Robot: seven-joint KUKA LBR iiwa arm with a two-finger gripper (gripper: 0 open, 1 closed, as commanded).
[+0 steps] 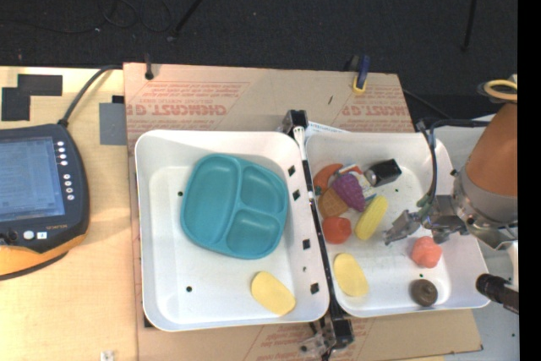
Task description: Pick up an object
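Left bin (161,182): a teal divided plate (234,205) lies flat across its middle, and a pale yellow lump (272,292) sits near the front edge, just short of the divider. Both are well apart from the arm and look like poor candidates for this reach. Right bin (397,300): a cluster sits against the divider side, with an orange piece at the back, a purple bunch like grapes (349,188), a black and white block (382,172) behind it, a small red round thing (337,229), and a yellow oblong (371,217) with its long axis running from back-right to front-left. A second yellow lump (351,275) lies nearer the front, by the divider. Further right, the jaws (404,226) hang low over the bin floor, pointing left toward the cluster; whether they are open or closed cannot be told, the metal parts blur together. Nothing shows between them. Just right of and slightly in front of the jaws lies a red-orange ball (427,251), close beside the wrist, more under the hand than ahead of it. A dark brown disc (424,292) sits in front of the ball, near the front wall. Judgement: the yellow oblong lies to the left of the jaws, near, and is the likeliest target; the ball is nearer but behind the tips, so it would need a pull back first.
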